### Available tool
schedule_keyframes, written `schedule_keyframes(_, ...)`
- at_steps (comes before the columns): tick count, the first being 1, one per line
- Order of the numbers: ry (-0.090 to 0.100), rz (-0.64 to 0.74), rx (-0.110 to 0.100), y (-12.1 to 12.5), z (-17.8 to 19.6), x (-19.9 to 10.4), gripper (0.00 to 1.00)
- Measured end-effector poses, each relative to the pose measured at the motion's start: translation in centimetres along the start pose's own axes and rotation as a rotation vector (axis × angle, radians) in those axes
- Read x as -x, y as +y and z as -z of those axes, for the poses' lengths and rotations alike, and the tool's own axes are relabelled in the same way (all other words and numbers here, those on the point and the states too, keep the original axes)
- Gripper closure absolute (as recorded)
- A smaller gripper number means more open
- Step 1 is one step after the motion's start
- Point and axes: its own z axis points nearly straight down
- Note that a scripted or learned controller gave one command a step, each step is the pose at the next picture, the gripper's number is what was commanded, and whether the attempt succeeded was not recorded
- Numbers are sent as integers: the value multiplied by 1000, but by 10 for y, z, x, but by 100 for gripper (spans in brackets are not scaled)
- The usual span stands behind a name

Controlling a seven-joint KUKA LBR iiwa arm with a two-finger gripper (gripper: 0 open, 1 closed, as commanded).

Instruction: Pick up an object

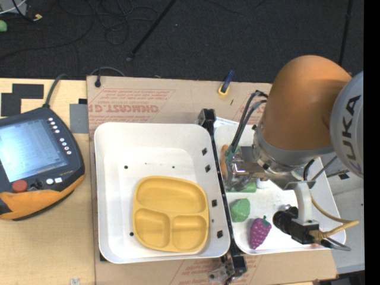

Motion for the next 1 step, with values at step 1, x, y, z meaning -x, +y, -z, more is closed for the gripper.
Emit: schedule_keyframes(1, 4, 1, 23, 3, 128, -65, 100)
